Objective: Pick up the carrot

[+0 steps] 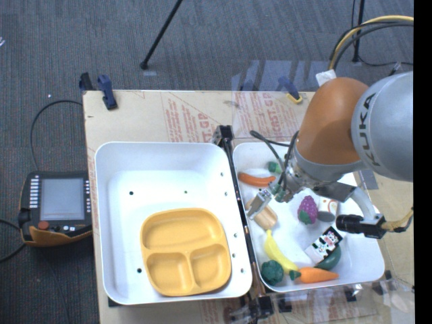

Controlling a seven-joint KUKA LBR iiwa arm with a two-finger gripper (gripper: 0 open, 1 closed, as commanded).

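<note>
Carrot [318,275], orange with green top, lying flat in right bin [368,265].

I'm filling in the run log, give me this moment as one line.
task: pick up carrot | gripper: over right bin, near its left wall, holding nothing | carrot: lying at bin's front edge beside banana | status: not picked

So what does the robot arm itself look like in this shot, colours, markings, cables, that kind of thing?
The arm is a bulky, rounded grey body with KUKA in dark letters on its side and a wide orange band above the wrist. A yellow cable loops over it, and thin dark cables run down by the wrist. The gripper is small, metallic and silver-grey.
</note>
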